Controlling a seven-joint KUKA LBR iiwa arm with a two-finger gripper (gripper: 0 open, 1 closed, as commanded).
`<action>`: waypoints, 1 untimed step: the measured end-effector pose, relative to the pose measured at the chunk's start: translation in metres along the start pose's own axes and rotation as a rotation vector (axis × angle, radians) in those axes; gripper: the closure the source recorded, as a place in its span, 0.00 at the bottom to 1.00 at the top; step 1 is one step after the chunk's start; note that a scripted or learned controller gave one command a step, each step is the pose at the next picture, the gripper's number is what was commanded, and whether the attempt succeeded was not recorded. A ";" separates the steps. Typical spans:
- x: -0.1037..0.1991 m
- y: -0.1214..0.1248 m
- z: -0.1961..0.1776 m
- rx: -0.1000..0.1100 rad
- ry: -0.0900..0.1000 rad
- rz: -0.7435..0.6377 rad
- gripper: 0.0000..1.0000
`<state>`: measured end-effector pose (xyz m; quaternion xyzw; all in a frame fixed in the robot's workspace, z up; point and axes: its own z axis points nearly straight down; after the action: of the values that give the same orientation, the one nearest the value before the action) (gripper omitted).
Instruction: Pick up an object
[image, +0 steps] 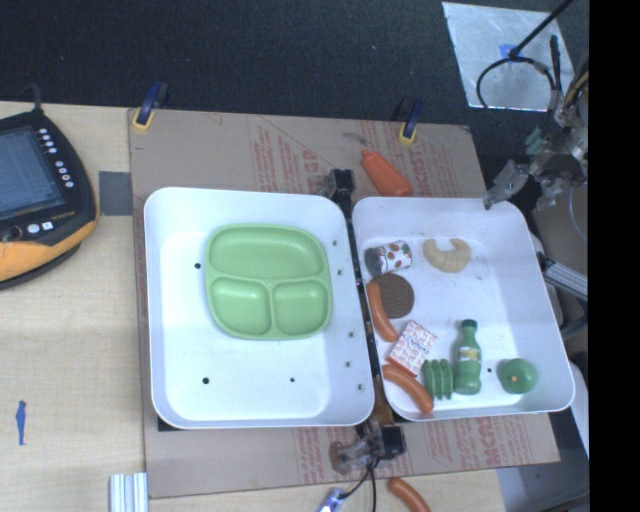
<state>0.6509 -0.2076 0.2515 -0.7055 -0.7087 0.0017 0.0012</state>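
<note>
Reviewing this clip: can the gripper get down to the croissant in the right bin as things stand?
Probably yes. The croissant lies alone on bare bin floor, apart from the can, and the gripper is nearby.

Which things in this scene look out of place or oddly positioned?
Two orange toy sausages lie outside the bins on the brown cardboard: one above the right white bin, one at the bottom edge. Inside that bin the small green bottle lies on its side.

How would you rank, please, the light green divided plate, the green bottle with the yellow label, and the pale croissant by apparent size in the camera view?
1. Light green divided plate, by far the largest.
2. Green bottle with the yellow label.
3. Pale croissant; it looks close to the bottle, so their order is unsure.
</note>
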 end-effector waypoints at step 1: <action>0.075 -0.032 0.099 0.002 0.001 -0.001 0.00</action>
<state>0.6177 -0.1331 0.1524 -0.7050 -0.7092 0.0021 0.0024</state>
